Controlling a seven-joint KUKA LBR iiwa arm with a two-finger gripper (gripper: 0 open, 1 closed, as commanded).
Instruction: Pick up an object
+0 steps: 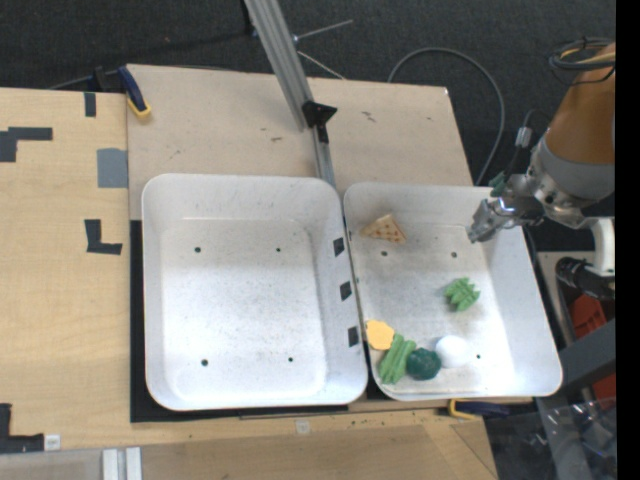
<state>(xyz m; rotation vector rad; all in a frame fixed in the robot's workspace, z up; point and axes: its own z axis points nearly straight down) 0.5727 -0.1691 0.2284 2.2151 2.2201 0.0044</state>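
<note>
End effector [484,222] at right bin's [520,363] 2 o'clock rim; finger state cannot be told. Pizza slice toy [384,230] at 11 o'clock, green leafy toy [461,294] near centre-right.

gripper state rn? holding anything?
Gripper: over the right bin's far right edge; open or closed cannot be told; nothing seen held.

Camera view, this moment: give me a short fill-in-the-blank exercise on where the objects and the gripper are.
1. All the small objects lie in the ____ shallow white bin.
2. The tan triangular wedge lies near that bin's ____ edge.
3. The small white ball lies beside the dark ____ round object.
4. The gripper hovers near the right bin's far ____ corner.

Missing words: right; far; green; right
</note>
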